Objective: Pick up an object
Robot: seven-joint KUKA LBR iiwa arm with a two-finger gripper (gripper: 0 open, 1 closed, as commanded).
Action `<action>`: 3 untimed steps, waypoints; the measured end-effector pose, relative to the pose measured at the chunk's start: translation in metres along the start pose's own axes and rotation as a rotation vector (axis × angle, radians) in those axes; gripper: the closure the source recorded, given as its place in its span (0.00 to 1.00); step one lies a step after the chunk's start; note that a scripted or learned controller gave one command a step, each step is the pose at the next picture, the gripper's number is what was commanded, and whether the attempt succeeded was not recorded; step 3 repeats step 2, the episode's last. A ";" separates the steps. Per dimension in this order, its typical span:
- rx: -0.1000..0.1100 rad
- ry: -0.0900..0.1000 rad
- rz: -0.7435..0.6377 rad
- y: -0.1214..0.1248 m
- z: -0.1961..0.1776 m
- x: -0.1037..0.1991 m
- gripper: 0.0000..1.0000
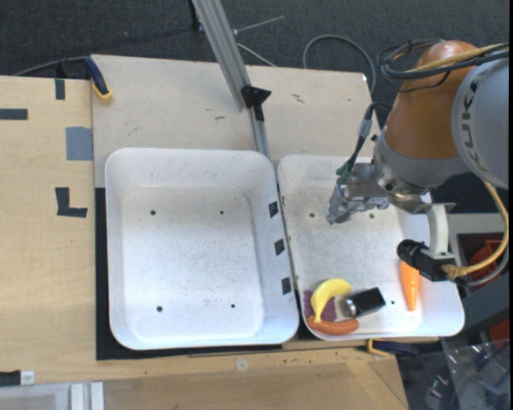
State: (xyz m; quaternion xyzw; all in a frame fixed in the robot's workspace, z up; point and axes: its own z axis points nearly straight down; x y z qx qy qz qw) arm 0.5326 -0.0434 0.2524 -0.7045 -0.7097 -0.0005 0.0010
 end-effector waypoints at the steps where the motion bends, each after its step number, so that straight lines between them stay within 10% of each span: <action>1: 0.001 0.000 0.000 0.001 -0.003 0.056 1.00; 3: 0.004 -0.001 0.000 -0.008 0.015 0.113 1.00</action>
